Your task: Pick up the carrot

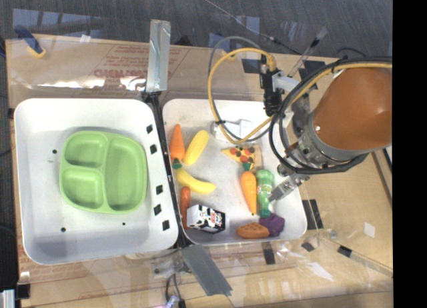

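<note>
Orange, tapered carrot [248,191] lies in the right bin [293,217]; gripper [283,189] beside it, grip state unclear.

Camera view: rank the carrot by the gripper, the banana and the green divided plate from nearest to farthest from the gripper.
1. carrot, just left of the gripper, right bin.
2. banana, toward the right bin's left side.
3. green divided plate, left bin.

One fixed camera looks down at a slant from above the tabletop [60,60], far enough to take in both white bins: left bin [27,167] and right bin [220,110]. The arm [350,110] enters from the right.
</note>
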Available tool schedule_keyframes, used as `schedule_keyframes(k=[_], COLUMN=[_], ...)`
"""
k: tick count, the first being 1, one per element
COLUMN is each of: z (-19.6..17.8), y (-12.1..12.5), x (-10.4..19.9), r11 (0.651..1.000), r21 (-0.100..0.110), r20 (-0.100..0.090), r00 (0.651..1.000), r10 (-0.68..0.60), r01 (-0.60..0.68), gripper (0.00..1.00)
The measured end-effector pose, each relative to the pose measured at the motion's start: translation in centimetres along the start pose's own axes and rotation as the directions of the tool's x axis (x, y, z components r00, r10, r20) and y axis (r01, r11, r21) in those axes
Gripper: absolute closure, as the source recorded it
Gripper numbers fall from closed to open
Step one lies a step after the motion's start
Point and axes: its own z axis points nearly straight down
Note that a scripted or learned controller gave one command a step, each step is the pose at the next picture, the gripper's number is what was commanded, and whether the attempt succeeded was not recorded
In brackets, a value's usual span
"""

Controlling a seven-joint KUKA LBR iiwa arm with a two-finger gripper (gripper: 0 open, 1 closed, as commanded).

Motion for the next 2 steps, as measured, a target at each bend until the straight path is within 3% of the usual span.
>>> schedule_keyframes(k=[1, 2], z=[13.8, 6.3], y=[0.6, -2.1], x=[1.0, -4.5], r11=[0.987, 0.946], r21=[-0.003, 0.003], r20=[0.010, -0.001], r00=[0.987, 0.946], r10=[-0.163, -0.323], r01=[0.163, 0.323], gripper=[1.00, 1.00])
